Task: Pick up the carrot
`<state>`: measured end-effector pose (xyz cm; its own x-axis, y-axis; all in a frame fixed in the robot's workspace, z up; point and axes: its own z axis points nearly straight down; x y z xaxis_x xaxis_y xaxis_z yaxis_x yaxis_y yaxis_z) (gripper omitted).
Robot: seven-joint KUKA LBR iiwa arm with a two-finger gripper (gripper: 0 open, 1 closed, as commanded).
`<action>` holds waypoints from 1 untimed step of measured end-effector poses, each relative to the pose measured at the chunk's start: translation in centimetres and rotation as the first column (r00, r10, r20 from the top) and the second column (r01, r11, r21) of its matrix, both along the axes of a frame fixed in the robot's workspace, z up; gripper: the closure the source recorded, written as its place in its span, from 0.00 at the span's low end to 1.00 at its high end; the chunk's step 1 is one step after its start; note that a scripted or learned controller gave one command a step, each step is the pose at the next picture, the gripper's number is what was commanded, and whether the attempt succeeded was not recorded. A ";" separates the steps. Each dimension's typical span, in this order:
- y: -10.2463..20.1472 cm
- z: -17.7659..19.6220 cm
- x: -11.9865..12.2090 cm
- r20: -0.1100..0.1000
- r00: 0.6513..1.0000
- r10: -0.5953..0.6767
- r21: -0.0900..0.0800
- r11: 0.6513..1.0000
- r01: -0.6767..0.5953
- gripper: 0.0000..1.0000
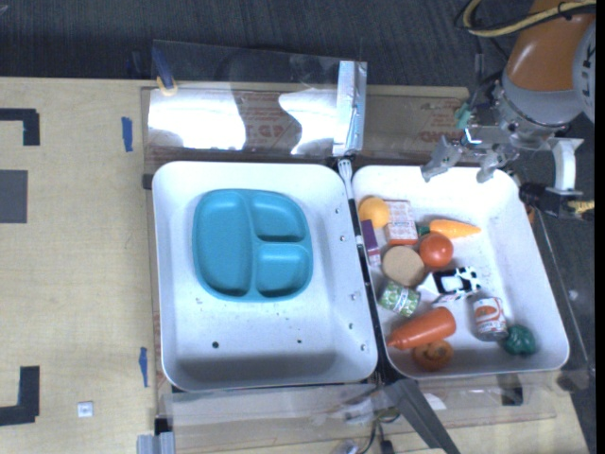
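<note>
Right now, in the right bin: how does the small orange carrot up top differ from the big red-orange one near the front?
The small carrot is paler orange; the big carrot is redder. The small one is slimmer and shorter, the big one thick and blunt. The small one lies near the tomato, closer to the gripper. Both are tapered and lie flat.

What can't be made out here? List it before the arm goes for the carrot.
- End effector: small and blurred at the right bin's far rim; grip state unreadable.
- Small can: label too small to read.
- Orange item under the carrot: partly covered, identity unclear.
- Boxed item: print illegible.
- Arm: cut off by the top edge.
</note>
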<state>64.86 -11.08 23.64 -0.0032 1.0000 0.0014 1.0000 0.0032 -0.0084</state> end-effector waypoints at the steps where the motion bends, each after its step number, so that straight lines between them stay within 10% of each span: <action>1: -5.0 -7.6 -4.4 -0.004 1.000 0.024 0.000 1.000 -0.024 0.00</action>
<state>60.47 -16.10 15.99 -0.0268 0.9996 0.0011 0.9996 0.0268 -0.0124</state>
